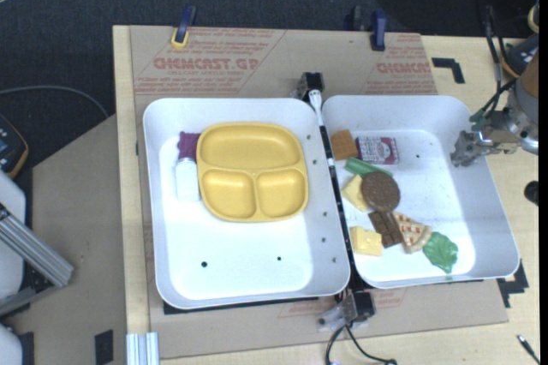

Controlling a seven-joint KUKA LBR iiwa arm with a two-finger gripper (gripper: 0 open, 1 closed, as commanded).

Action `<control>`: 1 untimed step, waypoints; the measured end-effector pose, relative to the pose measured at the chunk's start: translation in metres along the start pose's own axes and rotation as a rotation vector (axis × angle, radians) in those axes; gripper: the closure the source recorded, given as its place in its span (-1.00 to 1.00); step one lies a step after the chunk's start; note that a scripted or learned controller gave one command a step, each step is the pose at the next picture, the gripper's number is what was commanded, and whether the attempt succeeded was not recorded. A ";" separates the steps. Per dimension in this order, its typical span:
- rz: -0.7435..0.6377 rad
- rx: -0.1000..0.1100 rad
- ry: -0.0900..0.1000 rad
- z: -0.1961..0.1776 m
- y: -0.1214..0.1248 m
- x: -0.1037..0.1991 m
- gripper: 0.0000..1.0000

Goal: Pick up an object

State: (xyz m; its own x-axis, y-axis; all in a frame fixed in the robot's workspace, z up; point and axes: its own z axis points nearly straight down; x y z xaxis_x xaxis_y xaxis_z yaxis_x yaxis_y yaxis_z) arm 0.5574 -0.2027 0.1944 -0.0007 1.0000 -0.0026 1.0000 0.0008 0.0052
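The right bin (479,209) holds several toy food pieces along its left side: a brown square (343,145), a red and white packet (378,150), a dark brown round patty (380,192), a yellow cheese wedge (366,241), a waffle-like slice (413,233) and a green leafy piece (441,251). My gripper (465,148) hangs over the right bin's far right rim, well to the right of the food pieces. Nothing shows beneath it.
The left bin (248,269) carries a yellow divided plate (252,170), with a purple item (187,144) and a white item (185,179) at the plate's left. Blue (378,29) and yellow (181,31) clamps sit on the cardboard's far edge.
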 end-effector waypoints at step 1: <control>-0.001 -0.001 0.000 -0.033 0.001 0.000 1.00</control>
State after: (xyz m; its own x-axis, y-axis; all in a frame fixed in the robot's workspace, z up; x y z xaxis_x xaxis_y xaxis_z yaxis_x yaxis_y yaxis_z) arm 0.5585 -0.2031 0.2271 -0.0014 1.0000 -0.0029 1.0000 0.0014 0.0058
